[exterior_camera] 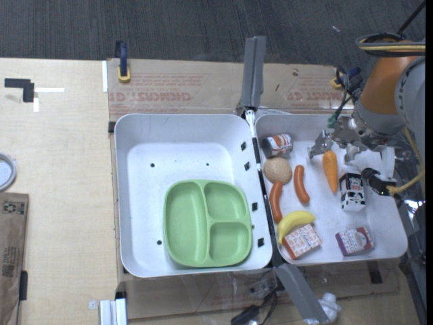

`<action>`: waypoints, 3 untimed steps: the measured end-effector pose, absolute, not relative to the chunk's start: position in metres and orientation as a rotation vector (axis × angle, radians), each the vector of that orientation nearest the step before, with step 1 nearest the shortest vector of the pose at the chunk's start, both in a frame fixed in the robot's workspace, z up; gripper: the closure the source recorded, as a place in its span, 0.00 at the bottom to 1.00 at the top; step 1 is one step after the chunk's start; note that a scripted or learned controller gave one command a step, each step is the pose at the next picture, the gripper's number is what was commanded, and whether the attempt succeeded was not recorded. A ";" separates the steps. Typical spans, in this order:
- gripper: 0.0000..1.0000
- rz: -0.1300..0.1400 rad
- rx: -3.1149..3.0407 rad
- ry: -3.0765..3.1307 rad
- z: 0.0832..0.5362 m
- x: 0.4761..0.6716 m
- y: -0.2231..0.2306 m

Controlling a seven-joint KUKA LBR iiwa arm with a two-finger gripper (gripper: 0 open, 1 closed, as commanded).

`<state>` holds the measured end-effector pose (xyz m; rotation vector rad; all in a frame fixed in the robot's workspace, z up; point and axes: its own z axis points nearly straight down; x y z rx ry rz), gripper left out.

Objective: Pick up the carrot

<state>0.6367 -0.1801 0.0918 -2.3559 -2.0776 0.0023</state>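
grasp step: end effector [331,147] spread wide over carrot [329,170] top; next, lower and close.

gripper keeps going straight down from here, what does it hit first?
Most likely the carrot: the gripper sits right over its top end, pointing down into the right bin. Depth is hard to judge from this slant, so it may already be touching.

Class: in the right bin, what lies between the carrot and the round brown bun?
In the camera view, one sausage lies between the carrot and the bun.
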 end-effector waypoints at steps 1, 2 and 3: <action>1.00 0.003 -2.355 -2.081 0.101 0.637 -0.180; 1.00 0.001 -2.602 -1.761 0.092 0.659 -0.194; 1.00 0.002 -2.490 -1.917 0.191 0.651 -0.124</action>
